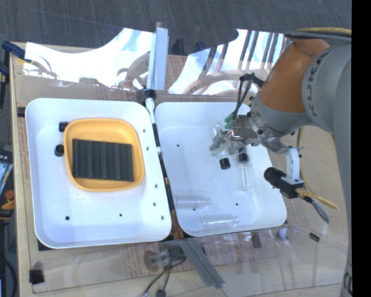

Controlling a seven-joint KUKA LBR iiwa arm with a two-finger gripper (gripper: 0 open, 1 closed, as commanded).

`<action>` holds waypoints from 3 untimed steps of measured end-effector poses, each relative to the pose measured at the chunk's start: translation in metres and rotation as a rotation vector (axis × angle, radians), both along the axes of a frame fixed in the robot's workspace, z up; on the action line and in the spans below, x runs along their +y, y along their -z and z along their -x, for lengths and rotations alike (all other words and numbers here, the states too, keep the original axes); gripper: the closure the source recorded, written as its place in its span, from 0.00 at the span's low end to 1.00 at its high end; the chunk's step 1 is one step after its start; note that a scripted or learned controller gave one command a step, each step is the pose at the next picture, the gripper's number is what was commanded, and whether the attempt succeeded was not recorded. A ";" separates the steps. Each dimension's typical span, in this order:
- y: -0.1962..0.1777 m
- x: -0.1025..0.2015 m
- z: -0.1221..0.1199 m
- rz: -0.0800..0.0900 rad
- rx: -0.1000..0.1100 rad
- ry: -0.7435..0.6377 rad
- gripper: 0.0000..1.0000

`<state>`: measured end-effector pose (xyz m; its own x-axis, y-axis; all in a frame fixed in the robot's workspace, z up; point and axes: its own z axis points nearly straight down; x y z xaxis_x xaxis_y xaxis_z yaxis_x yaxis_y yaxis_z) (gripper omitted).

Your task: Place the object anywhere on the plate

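Gripper (233,160) hangs over right bin (191,122), fingers spread w/ nothing between. We judge pick comes first: centre on clear object (226,218), then carry to plate (102,154).

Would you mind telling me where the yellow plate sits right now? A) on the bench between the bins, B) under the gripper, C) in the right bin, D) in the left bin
D: the yellow plate lies inside the left bin, while the gripper hangs over the right bin.

Bench (334,228) with two white bins (43,215)
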<state>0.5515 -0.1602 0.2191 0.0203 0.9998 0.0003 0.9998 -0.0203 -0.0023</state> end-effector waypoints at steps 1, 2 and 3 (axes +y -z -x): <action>-0.040 0.035 -0.048 0.000 -0.001 -0.243 1.00; 0.000 0.055 -0.081 -0.002 0.000 -0.479 1.00; 0.021 0.125 -0.060 -0.002 0.002 -0.609 1.00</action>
<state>0.6118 -0.0356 0.1983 -0.5555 0.8315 0.0024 0.8315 0.5555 -0.0042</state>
